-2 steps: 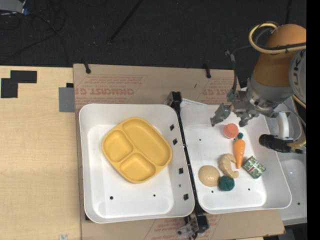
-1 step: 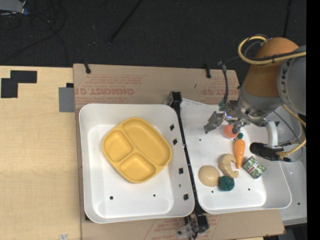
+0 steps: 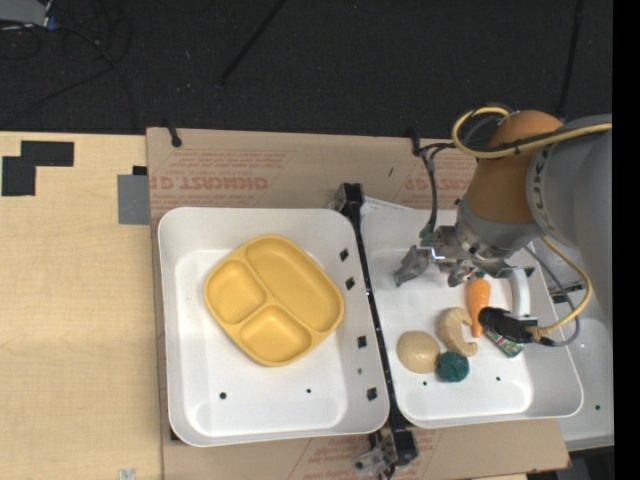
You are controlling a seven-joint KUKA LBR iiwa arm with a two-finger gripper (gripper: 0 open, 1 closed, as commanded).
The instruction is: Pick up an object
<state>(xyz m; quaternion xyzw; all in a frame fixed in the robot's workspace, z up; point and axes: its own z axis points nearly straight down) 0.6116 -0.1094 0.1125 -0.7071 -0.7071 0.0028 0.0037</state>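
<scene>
The right bin [image 3: 500, 398] holds several small items. An orange carrot-shaped piece [image 3: 479, 296] lies directly under my gripper [image 3: 466, 271], which hangs low over the bin's upper middle. Whether the carrot is touched or held cannot be made out. Just below it sits a cream curved piece [image 3: 458, 328]. A beige rounded lump [image 3: 418, 350] and a teal ball [image 3: 453, 367] lie toward the bin's front. The wrist and its cables hide the bin floor behind the carrot.
A yellow three-compartment plate [image 3: 273, 298] lies in the left bin [image 3: 190, 268]. A black divider [image 3: 366, 308] runs between the bins. Bare white floor shows along the right bin's front and at its far left corner.
</scene>
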